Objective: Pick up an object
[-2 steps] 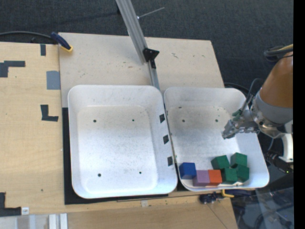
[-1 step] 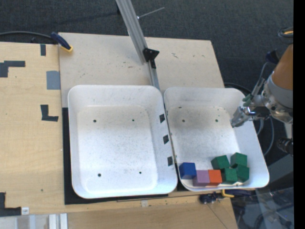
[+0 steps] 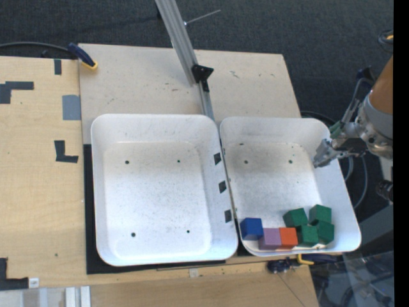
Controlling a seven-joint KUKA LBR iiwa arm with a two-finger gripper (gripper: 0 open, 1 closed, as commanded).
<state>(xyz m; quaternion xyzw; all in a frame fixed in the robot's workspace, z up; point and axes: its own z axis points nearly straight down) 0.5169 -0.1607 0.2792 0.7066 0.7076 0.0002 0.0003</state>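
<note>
Our jaws [image 3: 323, 152] hang over the far right rim of the right bin [image 3: 268, 130], at the end of the arm [image 3: 377, 117] that reaches in from the right. We cannot tell how far apart they stand, since the tip is small and blurred against the white wall, and we see nothing held between them.

The relation that matters is plain. Every object lies toward the near edge of that same bin, well apart from the jaws, down the right wall. The closest are the green blocks [image 3: 310, 224], bunched in the near right corner and touching one another. Just beside them, further left along the near wall, sit the orange block [image 3: 288, 236], the purple block [image 3: 272, 238] and the blue block [image 3: 252, 228], forming a row.

We judge that the coming move must carry the jaws toward us along the right wall. The cluster is tight, so fingers may struggle to slip between neighbours.

The left bin [image 3: 153, 123] sits just beside it on the table [image 3: 128, 75].
</note>
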